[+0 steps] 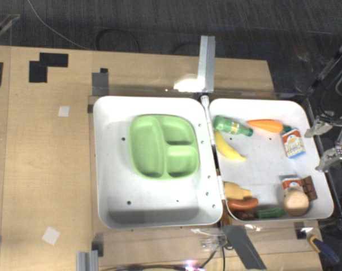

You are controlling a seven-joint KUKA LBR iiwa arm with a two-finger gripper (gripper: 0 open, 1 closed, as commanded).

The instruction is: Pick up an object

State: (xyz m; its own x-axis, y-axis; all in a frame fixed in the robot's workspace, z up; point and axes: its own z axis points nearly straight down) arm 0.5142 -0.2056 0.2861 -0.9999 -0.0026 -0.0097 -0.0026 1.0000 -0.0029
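Nothing has been picked up yet, so the job looks to be at its very start. The right bin (267,168) sits on the counter (40,151) and has all the toys in it. A green bottle (233,126) and a carrot (265,126) lie along the bin's far wall. A banana (227,147) lies by its left wall. A small box (293,143) is close to its right wall, and a round bun (295,202) sits in its near right corner. Shiny grey arm parts (329,145) hang just outside the bin's right wall, touching no toy. I cannot tell if the jaws are apart or together, and no toy sits between them. Next, I think the arm should move in over the bin, pick one toy such as the small box, and go down on it.
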